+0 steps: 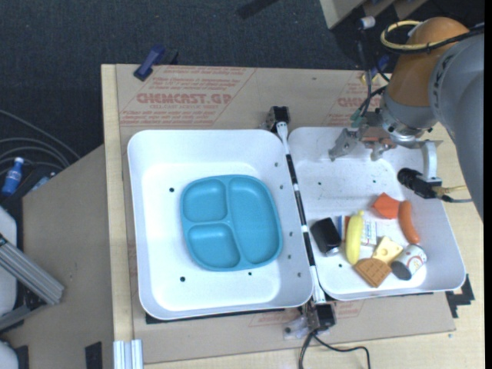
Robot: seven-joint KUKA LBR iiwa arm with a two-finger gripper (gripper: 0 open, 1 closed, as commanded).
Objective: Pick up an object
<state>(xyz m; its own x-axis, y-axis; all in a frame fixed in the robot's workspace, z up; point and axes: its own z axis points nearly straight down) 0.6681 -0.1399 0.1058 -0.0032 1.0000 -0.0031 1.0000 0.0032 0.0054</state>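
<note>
The grey arm with its orange band reaches in from the right, its two-finger gripper (360,146) poised above the far end of the right shallow white bin (332,164); the fingers look spread apart with nothing between them. At that bin's near end lies a cluster: a yellow banana (354,237), a black block (327,234), an orange sausage-shaped piece (406,221), a brown waffle-like cracker (373,270). The left white bin (154,160) holds a blue three-compartment plastic plate (230,221)
</note>
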